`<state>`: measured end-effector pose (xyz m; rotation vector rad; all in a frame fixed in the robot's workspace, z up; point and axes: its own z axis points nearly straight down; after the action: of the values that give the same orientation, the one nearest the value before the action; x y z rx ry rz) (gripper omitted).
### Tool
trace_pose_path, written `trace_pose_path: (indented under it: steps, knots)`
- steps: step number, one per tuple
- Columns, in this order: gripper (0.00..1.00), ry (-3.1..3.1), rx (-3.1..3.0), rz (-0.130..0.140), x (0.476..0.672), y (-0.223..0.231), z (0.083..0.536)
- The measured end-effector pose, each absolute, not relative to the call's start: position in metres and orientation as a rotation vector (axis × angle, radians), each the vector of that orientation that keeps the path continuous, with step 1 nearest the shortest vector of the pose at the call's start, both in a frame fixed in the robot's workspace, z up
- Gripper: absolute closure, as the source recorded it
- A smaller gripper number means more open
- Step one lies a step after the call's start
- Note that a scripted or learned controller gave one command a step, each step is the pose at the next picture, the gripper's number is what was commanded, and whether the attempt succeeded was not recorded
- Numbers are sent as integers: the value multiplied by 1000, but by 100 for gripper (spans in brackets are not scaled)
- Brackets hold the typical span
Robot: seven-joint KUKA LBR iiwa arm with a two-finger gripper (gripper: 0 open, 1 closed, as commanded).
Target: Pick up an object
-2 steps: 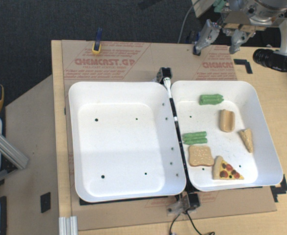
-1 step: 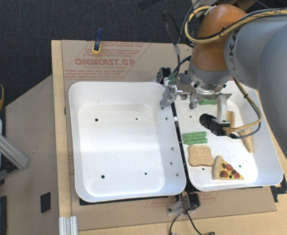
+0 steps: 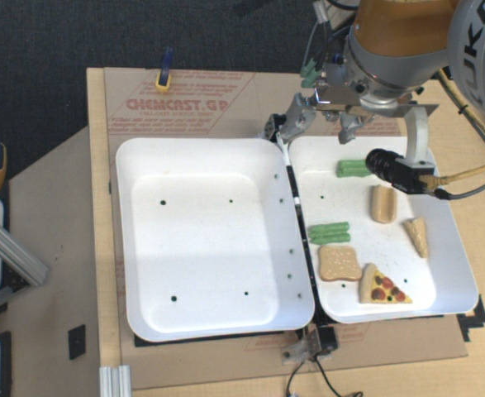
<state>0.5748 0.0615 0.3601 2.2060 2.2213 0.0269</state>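
Observation:
The right bin [image 3: 449, 263] holds several toy food pieces. A green piece [image 3: 352, 169] lies near its far edge, and a second green piece [image 3: 328, 233] lies by the divider. A tan cylinder [image 3: 382, 204] and a tan wedge [image 3: 417, 236] sit toward the right. At the near side a slice of toast [image 3: 339, 263] lies beside a pizza slice [image 3: 382, 288]. My gripper [image 3: 323, 129] hangs over the far left corner of this bin, open, with nothing between its fingers. It is above and behind the upper green piece, apart from it.
The left bin [image 3: 143, 164] adjoins the right one along a shared rim [image 3: 296, 213]. Both rest on a cardboard sheet [image 3: 184, 98] with a yellow-and-blue clamp [image 3: 164, 73] at its far edge. A black sensor with a cable [image 3: 395, 172] hangs off the wrist over the right bin.

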Motion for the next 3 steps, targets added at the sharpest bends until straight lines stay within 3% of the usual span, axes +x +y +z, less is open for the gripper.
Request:
trace_pose_path:
  steps: [1,2,3]
  knots:
    - [0,2219,2222,3,542,109,95]
    - [0,2225,2224,-5,533,51,149]
    - [100,2186,2229,-30,533,32,160]
